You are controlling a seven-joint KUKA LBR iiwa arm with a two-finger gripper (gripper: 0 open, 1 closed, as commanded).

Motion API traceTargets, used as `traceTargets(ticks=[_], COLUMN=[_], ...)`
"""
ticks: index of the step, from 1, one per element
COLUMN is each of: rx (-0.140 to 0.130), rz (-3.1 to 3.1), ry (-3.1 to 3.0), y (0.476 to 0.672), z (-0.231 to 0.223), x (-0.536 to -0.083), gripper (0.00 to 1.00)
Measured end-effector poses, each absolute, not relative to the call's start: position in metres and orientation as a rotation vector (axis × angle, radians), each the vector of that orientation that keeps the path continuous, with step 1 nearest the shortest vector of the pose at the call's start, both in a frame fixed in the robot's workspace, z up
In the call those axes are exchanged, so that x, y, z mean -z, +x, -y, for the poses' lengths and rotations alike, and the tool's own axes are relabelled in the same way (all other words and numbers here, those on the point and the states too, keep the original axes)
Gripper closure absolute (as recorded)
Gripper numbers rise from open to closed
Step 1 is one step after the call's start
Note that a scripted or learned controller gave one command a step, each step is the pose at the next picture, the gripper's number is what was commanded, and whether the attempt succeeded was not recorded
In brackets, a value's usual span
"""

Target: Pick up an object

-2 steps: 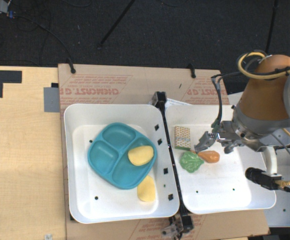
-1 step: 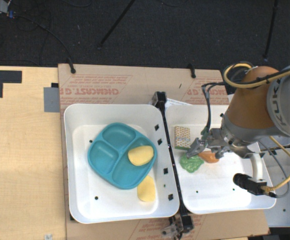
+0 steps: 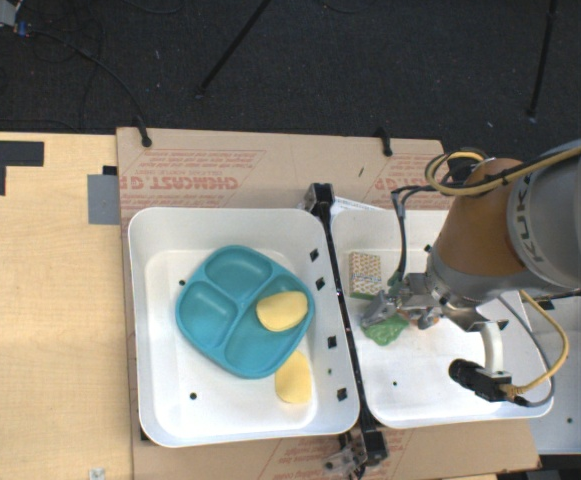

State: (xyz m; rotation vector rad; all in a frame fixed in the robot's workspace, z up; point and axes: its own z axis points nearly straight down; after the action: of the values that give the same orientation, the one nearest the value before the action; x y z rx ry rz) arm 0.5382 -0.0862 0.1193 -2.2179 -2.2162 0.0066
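End effector [image 3: 390,313], grip state unclear, low beside small green object [image 3: 383,331] in right bin [image 3: 440,408]: likely light, soft, best pinched mid-body.

The tool [image 3: 388,308] sits low in the right bin [image 3: 440,408], and its fingers blur into a grey tangle, so their spacing cannot be read. It covers part of the green object [image 3: 383,332], whose shape stays unclear. The arm [image 3: 490,238] hides the bin's far right corner and is cut off at the right. The patterned card [image 3: 364,270] is too small to read. The lower yellow piece [image 3: 294,379] is partly tucked under the teal plate [image 3: 232,308].
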Motion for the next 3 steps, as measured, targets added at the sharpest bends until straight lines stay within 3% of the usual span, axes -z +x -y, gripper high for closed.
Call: traceTargets(ticks=[1,3], rx=[-0.007,0.0], rz=[2.209,2.222], ry=[-2.224,-2.221], y=[0.538,0.541], z=[0.088,0.091], x=[-0.131,-0.213], gripper=[1.0,1.0])
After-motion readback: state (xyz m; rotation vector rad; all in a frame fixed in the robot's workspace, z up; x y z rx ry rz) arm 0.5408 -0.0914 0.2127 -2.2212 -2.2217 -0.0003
